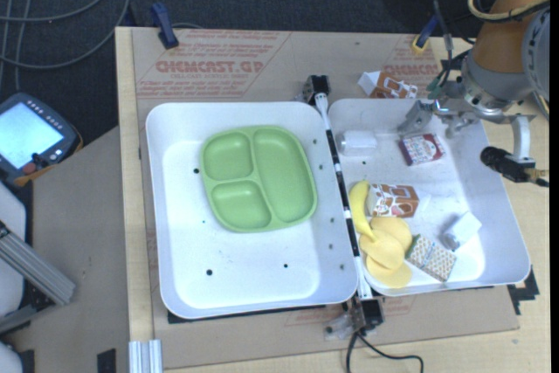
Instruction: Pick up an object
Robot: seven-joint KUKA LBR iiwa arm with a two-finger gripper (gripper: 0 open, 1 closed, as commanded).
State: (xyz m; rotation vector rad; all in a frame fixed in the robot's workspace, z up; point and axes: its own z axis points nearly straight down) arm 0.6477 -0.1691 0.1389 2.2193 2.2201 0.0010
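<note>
The gripper [434, 113] is hanging open and holding nothing over the red packet [421, 149], so it might be missing it.

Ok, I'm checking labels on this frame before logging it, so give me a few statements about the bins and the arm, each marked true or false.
1. The green divided plate lies in the left bin. True.
2. The banana lies on the green plate. False: it lies in the right bin, near the divider.
3. The gripper is over the right bin's far end, near a red packet. True.
4. The gripper is holding the banana. False: the banana lies in the bin, well apart from it.
5. The green plate has three compartments. True.
</note>
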